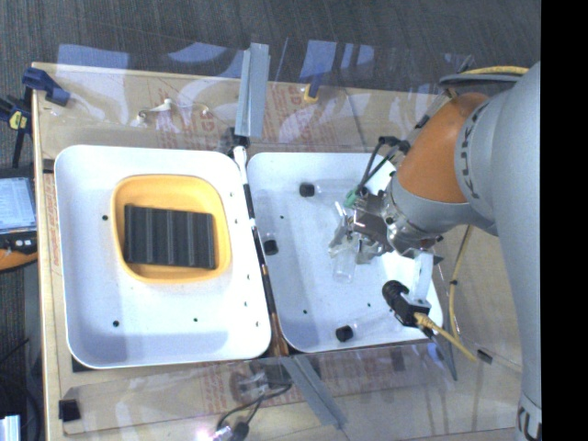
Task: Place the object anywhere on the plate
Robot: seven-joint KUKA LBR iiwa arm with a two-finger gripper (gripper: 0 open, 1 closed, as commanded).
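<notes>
Yellow plate (171,191) is sitting in my left bin (83,320); my gripper (354,246) is hovering over the right bin (303,320), grip state unreadable.

Plate (171,232) — yellow rim, dark ribbed centre — flat in left bin; object not discernible.

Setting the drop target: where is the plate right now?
The plate, yellow-rimmed with a dark ribbed center, lies in the left bin, toward its upper middle; the gripper is over the right bin.
</notes>
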